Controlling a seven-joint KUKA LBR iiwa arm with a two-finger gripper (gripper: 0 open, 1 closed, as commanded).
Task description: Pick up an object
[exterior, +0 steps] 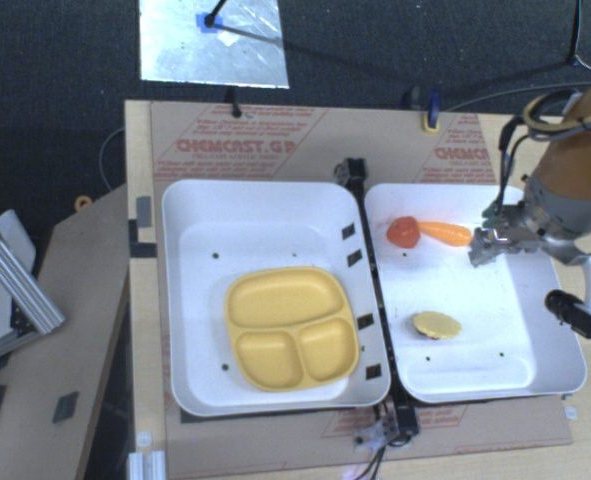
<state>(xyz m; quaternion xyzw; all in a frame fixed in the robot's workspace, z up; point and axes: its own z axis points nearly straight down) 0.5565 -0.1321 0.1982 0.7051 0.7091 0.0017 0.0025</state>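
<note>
Camera view, from above the desk (275, 133): the gripper (487, 247) hangs low over the right bin (535, 368), near its far right part, just to the right of the orange carrot-shaped toy (445, 233). From here I cannot tell how its tips stand, as they blur into one dark metal clump; nothing shows between them, and whether they touch the carrot's tip is unclear. The arm (575, 168) comes in from the right, its orange band bulging above the grey wrist, with black cables looping over it and the wrist bent down and leftward toward the bin.

In the same bin a small red round piece (404, 232), like a tomato, lies touching the carrot's thick end, both close to the far wall. Nearer the front lies a flat tan disc (436, 325), something like a cookie, well apart from the other two.

The left bin (190, 268) holds a yellow plastic tray (291, 326), smooth and glossy, with one long compartment and two smaller ones. Both bins are shallow white plastic with rounded corners, joined by black clips. The desk is covered with brown printed cardboard, and a shiny silver sheet (213, 28) lies beyond it.
</note>
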